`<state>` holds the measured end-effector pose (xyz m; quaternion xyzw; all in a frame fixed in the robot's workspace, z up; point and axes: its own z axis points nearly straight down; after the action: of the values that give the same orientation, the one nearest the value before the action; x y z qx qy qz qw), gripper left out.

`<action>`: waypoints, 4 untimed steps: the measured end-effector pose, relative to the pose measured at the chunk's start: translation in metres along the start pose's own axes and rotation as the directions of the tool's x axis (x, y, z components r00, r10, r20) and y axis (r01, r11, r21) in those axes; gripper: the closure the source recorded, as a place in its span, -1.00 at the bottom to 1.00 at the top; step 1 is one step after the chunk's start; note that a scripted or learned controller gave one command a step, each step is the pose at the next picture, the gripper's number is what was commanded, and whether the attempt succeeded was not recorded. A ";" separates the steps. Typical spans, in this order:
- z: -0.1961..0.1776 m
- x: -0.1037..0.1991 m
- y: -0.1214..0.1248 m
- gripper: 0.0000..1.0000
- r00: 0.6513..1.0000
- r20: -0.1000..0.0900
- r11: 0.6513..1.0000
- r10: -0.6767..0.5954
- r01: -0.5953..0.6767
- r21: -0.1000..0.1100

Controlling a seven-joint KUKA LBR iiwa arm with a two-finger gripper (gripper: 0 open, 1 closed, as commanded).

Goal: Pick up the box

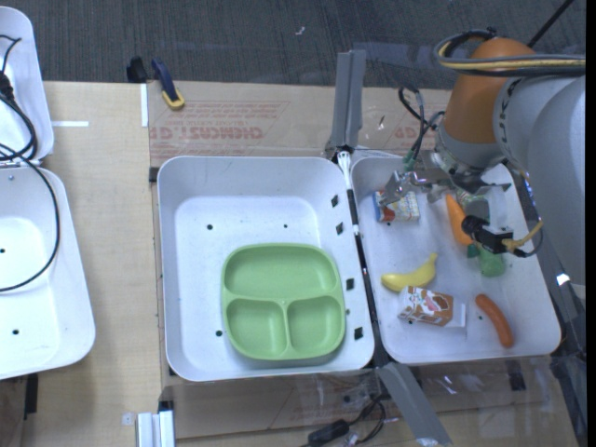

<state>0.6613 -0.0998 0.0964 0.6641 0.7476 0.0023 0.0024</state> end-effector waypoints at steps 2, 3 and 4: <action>-0.001 -0.008 -0.007 -1.00 0.972 0.002 0.972 -0.234 0.234 -0.003; 0.000 -0.019 -0.002 -1.00 0.969 0.001 0.969 -0.247 0.247 -0.002; -0.001 -0.016 -0.001 -1.00 0.954 0.005 0.954 -0.300 0.300 -0.002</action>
<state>0.6618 -0.1163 0.0969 0.5431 0.8397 0.0014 0.0054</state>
